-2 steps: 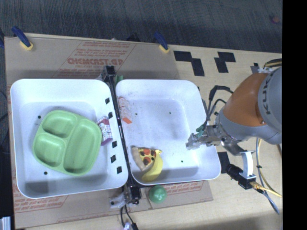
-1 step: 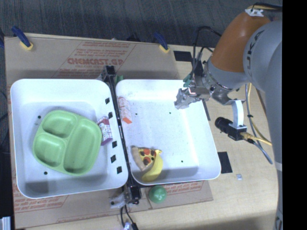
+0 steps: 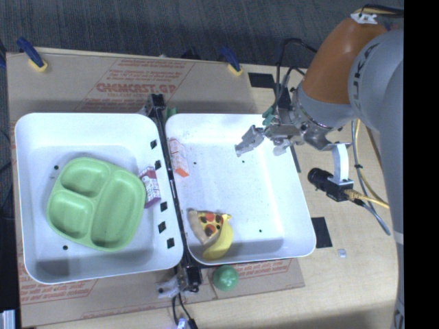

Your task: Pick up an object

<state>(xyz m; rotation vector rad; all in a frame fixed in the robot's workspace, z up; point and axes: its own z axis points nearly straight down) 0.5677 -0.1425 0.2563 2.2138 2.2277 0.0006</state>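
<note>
My gripper (image 3: 263, 144) hovers over the back right part of the right bin (image 3: 274, 204), open, with nothing between its fingers (image 3: 246, 142). A yellow banana (image 3: 221, 242) and a toy pizza slice (image 3: 204, 223) lie together in that bin's front left corner, well away from the gripper. A small white and orange packet (image 3: 178, 157) rests against the bin's left wall. In the left bin (image 3: 34, 156) sits a green divided plate (image 3: 96, 202), with a purple and red wrapper (image 3: 150, 186) at its right side.
A green ball (image 3: 224, 277) lies outside the bins on the cardboard at the front. Black clips (image 3: 157, 105) join the bins along the middle divider. The arm and its cables (image 3: 357, 184) hang over the right bin's right rim.
</note>
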